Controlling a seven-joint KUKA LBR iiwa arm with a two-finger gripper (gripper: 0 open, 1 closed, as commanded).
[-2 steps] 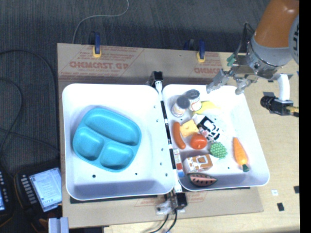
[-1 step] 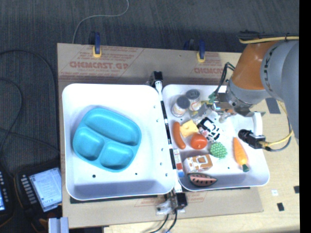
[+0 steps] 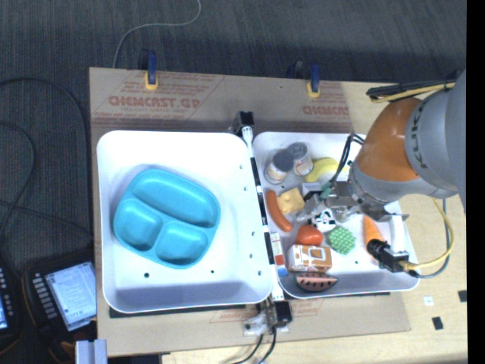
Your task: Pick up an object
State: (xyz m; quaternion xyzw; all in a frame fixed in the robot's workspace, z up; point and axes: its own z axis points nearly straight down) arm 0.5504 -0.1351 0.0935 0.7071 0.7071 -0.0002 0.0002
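While our claw [image 3: 327, 212] hangs low in the right bin [image 3: 394, 275], spread unclear, the green ball [image 3: 342, 239] lies just nearer.

Even, bright overhead light; soft shadows gather inside the left shallow white plastic bin [image 3: 110, 203], mild glare on its rim, and the whole frame is slightly soft.

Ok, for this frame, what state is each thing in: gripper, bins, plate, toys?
gripper: low in the right bin, among the toys
right bin: crowded with toys
left bin: holds one plate
blue plate: flat, right way up
green ball: lying loose beside the gripper
orange box: lying flat
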